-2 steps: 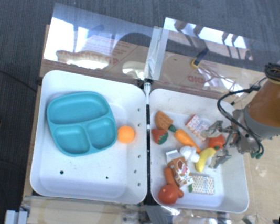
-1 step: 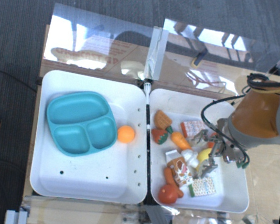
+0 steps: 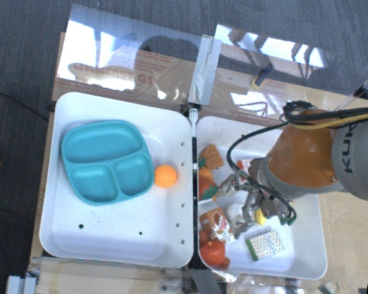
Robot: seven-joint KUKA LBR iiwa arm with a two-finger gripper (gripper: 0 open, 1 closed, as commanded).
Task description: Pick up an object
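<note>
Candidate objects: a cluster of small items is lying in the right bin (image 3: 304,261), crowded along its left wall; among them a red piece (image 3: 212,250) near the front corner, a printed packet (image 3: 216,223) just above it, a brownish piece (image 3: 211,157) toward the back, and a checkered card (image 3: 265,244) lying apart toward the bin's middle.
Pincer: the pincer (image 3: 252,204) is hanging low over the right bin, just beside the cluster and above the checkered card; whether its fingers are apart or together cannot be told, since wrist and cables are covering them. Nothing is visibly sitting between them.
Arm: the grey arm with the orange band (image 3: 305,156) is reaching in from the right and pointing downward, seemingly because the pick target is lying directly beneath.
Step in hand: judged as the descent or closing phase; no lift is evident.
Left bin: the left bin (image 3: 99,237) is carrying a teal divided tray (image 3: 106,160) and an orange ball (image 3: 166,176) just beside the tray, well apart from the pincer.
Risk: the items are crowding together, so the pincer may be catching several or none.
Bench: both bins are sitting side by side on the bench (image 3: 350,240).
</note>
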